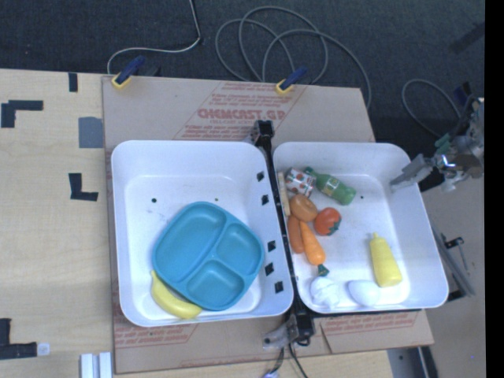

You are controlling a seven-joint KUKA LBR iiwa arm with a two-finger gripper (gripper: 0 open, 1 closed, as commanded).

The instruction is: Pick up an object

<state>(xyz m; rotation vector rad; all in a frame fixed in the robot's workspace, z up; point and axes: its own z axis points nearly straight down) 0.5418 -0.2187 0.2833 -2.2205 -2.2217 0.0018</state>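
The right bin holds several small items. A green bottle lies near the back beside a small labelled can. An orange carrot and a red tomato lie by the left wall. A yellow squeeze bottle lies toward the front right, and two white pieces rest at the front. My gripper is at the bin's right rim, outside and above it, away from all the items. Nothing is seen in it.
In the left bin a blue divided plate partly covers a yellow banana. A black divider clip strip runs between the bins. Cables loop on the dark floor behind the bench.
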